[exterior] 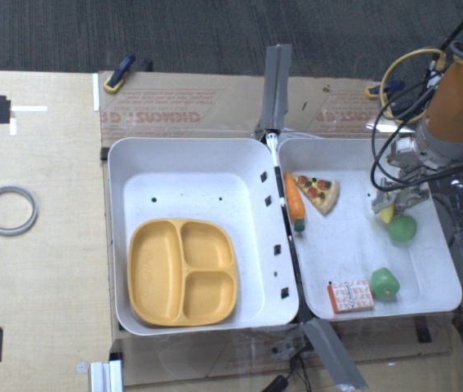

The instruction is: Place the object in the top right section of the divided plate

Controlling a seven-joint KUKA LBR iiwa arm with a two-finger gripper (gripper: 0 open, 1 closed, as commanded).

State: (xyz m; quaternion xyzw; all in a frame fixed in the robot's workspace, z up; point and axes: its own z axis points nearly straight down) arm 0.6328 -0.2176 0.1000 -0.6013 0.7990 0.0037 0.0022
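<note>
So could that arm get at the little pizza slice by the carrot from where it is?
Probably yes. The triangular toy pizza slice lies uncovered on the right white bin's floor, just beside the orange carrot, nothing on it.

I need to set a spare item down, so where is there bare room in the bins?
Left bin: bare floor behind the yellow plate. Right bin: bare middle, between pizza slice, carrot and box. Crowded along its right, by the claw.

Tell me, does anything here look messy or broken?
Nothing looks broken or spilled. The plate lies flat in the left bin. The carrot, pizza and other toys lie loose in the right bin.
</note>
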